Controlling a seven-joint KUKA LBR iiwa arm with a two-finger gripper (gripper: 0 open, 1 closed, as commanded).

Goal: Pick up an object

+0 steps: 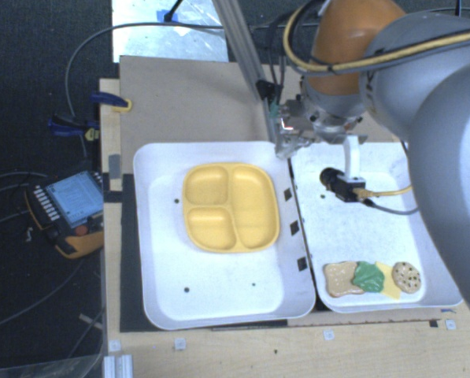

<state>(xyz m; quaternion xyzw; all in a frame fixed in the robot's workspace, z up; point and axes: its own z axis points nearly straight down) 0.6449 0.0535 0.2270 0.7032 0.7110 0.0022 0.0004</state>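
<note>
A yellow divided plate [231, 207] lies in the left bin [164, 290]. Along the near edge of the right bin [384, 219] sit a slice of toast [342, 279], a green leaf-shaped piece [368, 276], a yellow cheese slice [390, 288] and a chocolate-chip cookie [406, 276], all touching or overlapping in a row. My gripper [288, 142] hangs over the far end of the ridge between the two bins, well away from the food row and just beyond the plate's far right corner. Nothing shows between its tips.
The grey arm [431, 93] covers the right bin's far right part. Left of the bench lie a hand-held device with a blue screen [71, 199], cables and blue clamps [109, 101]. A brown board [187, 93] extends behind the bins.
</note>
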